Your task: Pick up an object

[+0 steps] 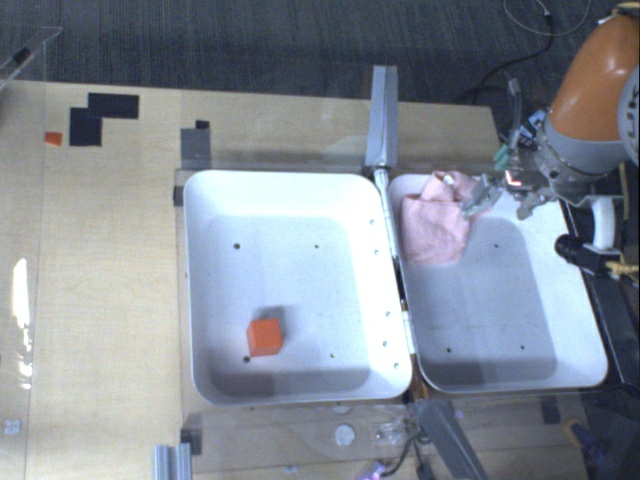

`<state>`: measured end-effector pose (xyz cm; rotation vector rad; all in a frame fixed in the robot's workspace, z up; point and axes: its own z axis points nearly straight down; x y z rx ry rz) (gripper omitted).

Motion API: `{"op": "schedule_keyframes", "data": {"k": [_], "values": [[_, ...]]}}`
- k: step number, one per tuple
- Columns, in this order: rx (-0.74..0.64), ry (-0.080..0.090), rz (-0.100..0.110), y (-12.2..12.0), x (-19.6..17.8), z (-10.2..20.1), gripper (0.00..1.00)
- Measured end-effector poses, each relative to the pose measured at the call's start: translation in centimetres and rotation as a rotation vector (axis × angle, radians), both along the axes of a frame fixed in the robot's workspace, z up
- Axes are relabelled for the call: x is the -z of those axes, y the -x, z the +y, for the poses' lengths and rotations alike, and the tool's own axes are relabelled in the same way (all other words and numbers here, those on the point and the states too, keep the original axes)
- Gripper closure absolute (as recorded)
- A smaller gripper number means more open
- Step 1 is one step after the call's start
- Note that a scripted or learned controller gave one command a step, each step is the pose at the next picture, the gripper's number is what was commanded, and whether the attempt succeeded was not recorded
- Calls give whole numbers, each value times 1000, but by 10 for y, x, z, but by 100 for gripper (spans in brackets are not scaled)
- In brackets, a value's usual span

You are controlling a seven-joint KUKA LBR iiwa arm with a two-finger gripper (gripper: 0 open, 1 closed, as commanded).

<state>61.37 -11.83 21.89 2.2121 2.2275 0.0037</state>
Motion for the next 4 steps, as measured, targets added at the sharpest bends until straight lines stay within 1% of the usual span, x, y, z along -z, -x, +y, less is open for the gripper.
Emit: {"op": "schedule_keyframes", "data": {"k": [1,2,3,4], "values": [[277,-2,3,0,55,-18,0],[177,1,-12,-31,126,16,0],[14,10,3,-56,126,26,0],[-147,11,-7,-58,125,25,0]]}}
